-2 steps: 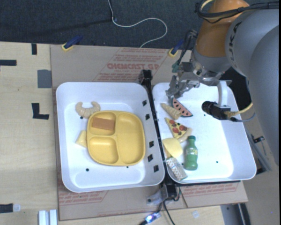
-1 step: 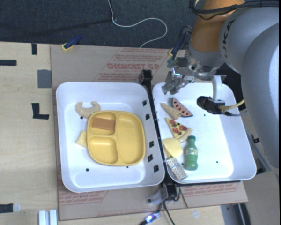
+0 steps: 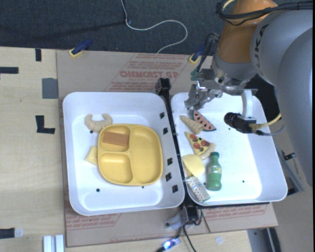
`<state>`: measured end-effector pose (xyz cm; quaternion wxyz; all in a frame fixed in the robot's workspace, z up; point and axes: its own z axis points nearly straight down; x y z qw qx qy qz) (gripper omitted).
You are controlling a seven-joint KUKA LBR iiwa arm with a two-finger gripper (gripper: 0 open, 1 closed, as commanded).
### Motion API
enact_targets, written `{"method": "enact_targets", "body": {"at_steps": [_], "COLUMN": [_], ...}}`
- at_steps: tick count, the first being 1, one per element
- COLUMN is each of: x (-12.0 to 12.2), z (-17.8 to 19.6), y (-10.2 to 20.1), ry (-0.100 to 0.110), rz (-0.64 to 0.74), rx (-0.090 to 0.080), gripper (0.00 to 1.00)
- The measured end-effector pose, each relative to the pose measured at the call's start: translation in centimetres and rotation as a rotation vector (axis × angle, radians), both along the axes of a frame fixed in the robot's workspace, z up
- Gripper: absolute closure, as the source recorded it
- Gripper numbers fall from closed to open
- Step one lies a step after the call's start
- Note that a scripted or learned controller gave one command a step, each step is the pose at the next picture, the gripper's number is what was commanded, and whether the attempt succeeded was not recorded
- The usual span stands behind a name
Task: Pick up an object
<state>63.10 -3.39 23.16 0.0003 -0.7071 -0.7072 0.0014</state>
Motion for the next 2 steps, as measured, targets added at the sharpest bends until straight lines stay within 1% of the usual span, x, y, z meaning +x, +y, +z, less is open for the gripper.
{"method": "enact_targets", "body": {"at_steps": [2], "x": [0.80], "z": [0.21], "y": [-0.33], "ry": [-0.001], "rz": [0.001], "rx": [0.000], "gripper": [1.00]}}
